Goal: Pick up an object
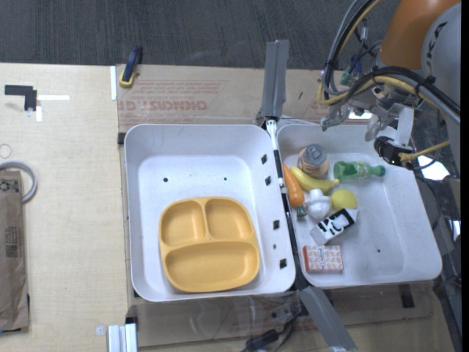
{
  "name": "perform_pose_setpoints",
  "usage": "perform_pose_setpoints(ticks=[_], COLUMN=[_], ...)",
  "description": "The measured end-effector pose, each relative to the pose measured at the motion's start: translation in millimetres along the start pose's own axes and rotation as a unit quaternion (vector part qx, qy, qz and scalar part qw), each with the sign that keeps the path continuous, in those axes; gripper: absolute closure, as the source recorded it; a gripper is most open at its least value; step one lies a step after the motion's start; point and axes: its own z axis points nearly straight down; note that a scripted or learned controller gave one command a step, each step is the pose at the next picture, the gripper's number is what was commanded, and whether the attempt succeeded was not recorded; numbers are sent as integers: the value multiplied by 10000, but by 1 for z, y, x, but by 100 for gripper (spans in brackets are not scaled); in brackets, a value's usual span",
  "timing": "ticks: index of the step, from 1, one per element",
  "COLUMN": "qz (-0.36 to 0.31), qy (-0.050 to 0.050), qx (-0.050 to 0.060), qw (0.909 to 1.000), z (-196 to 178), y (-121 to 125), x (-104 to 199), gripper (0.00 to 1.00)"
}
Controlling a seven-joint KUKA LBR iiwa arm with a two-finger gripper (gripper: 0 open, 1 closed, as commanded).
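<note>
While the fingers (pixel 357 116) hang over the far rim of the right bin (pixel 410 266), cables and the wrist block crowd them, and I cannot tell whether they are open or closed; nothing shows between them. Nearest below them lies the green bottle (pixel 357 171), its long axis running left to right, cap end pointing away to the right. Just left of that stands a small jar (pixel 315 160), touching a banana (pixel 314 181) that slants down toward a lemon (pixel 344 199). Farther left, along the bin wall, a carrot (pixel 294 190) lies pointing near to far. Nearer the camera sit a white lump (pixel 318 209), a black-and-white item (pixel 333 225) and a red-patterned box (pixel 323 258). Farthest out, the left bin (pixel 146 196) holds a yellow plate (pixel 209 243). My judgement: the bottle is the closest pick, needing a short drop toward the camera with the fingers closing across its width.
</note>
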Motion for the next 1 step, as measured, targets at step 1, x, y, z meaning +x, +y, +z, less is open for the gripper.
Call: perform_pose_setpoints(ticks=[1], qz=[77], qy=[3], qx=[-19], qw=[10000], z=[126], y=[8], x=[-29], gripper=[0])
